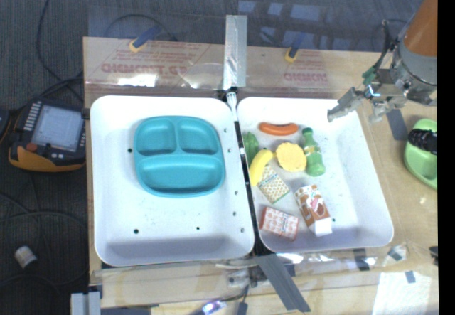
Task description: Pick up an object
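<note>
Your desk (398, 185) carries two white bins; the arm (426, 29) is cut off at the frame's right edge. The end effector (359, 102), fingers spread and empty, hovers over the right bin's (355, 228) far rim, the hot dog (279, 129) lying nearby toward the left.

teal divided tray (178, 155) – left bin (114, 235); handheld pendant (46, 136) – floor, left; green object (425, 150) – bench, right
</note>
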You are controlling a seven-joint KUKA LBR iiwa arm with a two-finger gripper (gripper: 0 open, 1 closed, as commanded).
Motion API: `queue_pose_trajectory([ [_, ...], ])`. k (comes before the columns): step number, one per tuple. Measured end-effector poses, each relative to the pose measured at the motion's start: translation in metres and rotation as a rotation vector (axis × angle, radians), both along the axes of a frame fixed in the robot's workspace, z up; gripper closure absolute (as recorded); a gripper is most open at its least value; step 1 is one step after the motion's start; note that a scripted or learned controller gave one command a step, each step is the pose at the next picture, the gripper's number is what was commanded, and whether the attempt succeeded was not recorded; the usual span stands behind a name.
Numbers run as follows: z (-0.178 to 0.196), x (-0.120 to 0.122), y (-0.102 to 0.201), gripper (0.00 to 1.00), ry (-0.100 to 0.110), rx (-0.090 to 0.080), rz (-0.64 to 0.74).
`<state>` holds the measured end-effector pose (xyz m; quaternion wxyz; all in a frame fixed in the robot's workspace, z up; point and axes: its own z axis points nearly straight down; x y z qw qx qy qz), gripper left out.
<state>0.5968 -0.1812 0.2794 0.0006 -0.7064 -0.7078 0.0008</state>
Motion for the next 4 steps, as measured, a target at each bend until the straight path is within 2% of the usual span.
queue_pose_trajectory([
  [1, -0.135, -0.002, 0.025, 0.0, 0.003, -0.001, -0.108],
  [2, -0.19, 0.022, 0.007, 0.0, -0.013, -0.005, -0.133],
  [3, -0.179, 0.023, 0.008, 1.0, -0.012, -0.005, -0.132],
  [4, -0.097, 0.049, 0.036, 1.0, 0.001, -0.002, -0.139],
])
